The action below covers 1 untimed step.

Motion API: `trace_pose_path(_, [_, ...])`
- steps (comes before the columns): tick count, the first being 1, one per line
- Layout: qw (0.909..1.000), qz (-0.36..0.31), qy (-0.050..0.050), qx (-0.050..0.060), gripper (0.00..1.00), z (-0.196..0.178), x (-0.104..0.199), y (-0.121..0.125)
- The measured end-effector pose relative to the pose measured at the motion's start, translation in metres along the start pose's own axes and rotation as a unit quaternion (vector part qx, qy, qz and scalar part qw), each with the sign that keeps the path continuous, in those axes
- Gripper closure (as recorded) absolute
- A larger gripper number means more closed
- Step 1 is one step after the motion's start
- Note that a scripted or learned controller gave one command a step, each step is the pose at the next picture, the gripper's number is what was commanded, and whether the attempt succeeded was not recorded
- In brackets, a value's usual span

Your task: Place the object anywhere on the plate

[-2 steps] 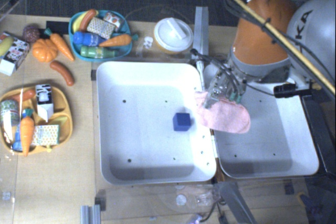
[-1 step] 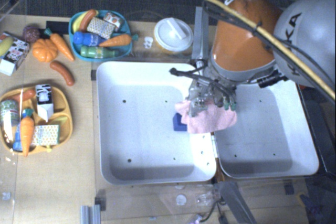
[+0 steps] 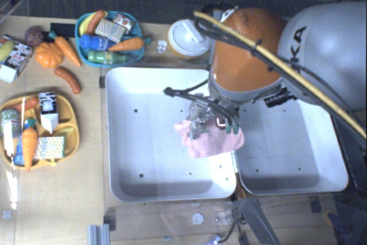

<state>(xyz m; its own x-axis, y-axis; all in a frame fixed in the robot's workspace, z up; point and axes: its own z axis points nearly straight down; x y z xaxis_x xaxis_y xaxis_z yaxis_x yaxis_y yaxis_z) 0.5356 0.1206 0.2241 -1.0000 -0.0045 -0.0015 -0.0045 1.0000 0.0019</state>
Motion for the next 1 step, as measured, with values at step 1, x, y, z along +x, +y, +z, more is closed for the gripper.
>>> trace_pose_path(1, [1.0, 0.0, 0.0, 0.0, 0.0, -0.0001, -0.0002, -0.0002])
